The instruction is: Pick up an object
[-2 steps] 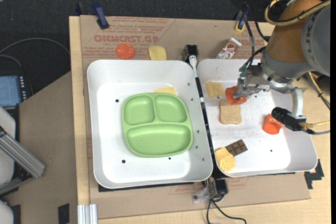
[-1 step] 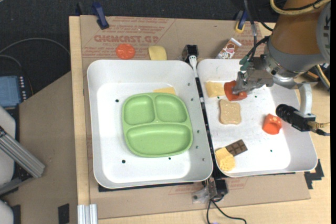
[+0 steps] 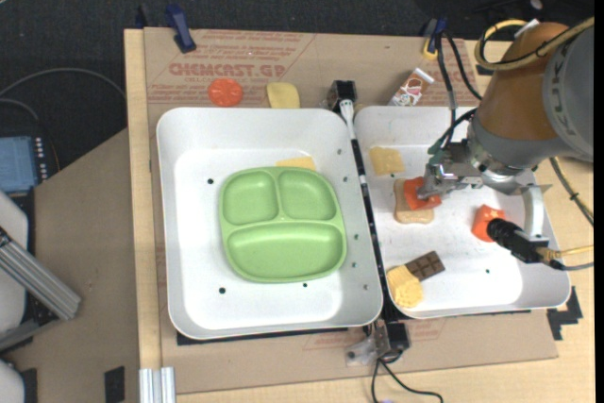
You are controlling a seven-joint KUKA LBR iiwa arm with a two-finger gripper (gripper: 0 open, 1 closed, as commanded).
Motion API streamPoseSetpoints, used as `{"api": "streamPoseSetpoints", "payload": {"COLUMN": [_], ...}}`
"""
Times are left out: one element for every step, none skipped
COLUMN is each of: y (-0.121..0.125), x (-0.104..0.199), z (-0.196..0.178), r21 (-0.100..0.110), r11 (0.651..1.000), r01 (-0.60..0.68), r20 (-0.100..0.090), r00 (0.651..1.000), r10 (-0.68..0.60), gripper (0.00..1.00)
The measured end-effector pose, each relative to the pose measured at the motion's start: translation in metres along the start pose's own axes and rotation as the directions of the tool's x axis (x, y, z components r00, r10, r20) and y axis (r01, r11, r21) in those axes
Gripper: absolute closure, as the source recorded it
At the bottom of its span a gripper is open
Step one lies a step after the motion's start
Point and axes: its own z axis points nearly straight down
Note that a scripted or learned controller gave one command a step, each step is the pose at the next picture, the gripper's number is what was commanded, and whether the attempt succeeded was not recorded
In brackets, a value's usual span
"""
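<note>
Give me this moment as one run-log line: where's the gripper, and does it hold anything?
arm: over right bin | gripper: low at red piece on tan slab | grasp: unconfirmed | green tray: left bin

Bare bin floor [image 3: 453, 283] beside chocolate bar [image 3: 424, 266].

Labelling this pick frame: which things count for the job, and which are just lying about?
In play:
gripper, low in the right bin
red piece on a toast slice, right at the gripper
orange piece
cheese slice
chocolate bar
yellow cracker

Lying about:
green divided plate in the left bin
orange disc, yellow piece and small packet on the cardboard beyond the bins
</note>
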Motion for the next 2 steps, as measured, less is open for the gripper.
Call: {"api": "streamPoseSetpoints", "payload": {"y": [-0.014,-0.010], "x": [0.019,0.069], "z": [-0.064,-0.097], "r21": [-0.018,-0.017], "r11": [1.000,1.000], "r01": [0.006,0.010], "r20": [0.001,0.000], "r00": [1.000,1.000], "r10": [-0.006,-0.010], "gripper": [1.00,1.00]}}
